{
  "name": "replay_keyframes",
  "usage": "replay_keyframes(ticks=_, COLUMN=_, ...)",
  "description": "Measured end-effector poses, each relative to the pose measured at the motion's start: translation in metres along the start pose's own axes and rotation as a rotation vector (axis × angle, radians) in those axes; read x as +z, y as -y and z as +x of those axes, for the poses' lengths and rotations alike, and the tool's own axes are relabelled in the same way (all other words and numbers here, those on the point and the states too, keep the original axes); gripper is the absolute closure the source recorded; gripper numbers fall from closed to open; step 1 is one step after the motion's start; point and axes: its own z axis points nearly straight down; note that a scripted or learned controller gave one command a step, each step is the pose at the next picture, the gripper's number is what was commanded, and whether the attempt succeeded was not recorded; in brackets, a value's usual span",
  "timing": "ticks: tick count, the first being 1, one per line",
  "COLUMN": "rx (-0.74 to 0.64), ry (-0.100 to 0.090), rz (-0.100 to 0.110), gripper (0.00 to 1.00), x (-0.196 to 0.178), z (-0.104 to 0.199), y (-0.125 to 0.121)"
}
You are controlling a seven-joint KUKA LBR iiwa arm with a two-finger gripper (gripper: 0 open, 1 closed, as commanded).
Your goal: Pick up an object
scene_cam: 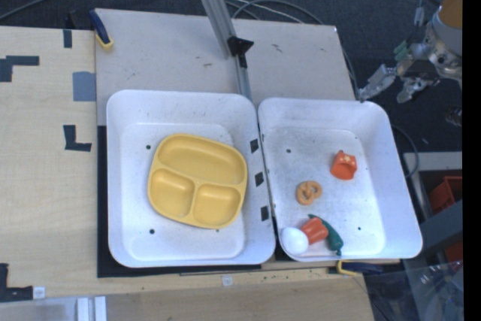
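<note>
Objects sit in your right bin (376, 124): orange piece (343, 165), pretzel (308, 192), egg (294, 240). At two o'clock the gripper (396, 83) hangs outside it over dark floor, fingers spread wide, holding nothing.

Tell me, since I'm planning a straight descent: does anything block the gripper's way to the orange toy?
Nothing visible does. The gripper hovers outside the right bin, beyond its far corner; the orange toy lies uncovered, apart from the pretzel.

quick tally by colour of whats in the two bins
yellow: 1, divided tray
orange: 1, small piece
tan: 1, pretzel
red with green: 1, vegetable
white: 1, egg
total: 5
</note>
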Motion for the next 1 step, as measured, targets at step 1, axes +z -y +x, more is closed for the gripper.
replay_keyframes(ticks=1, rx=0.0, ry=0.0, rz=0.0, gripper=0.0, x=0.0, z=-0.0001, y=0.0)
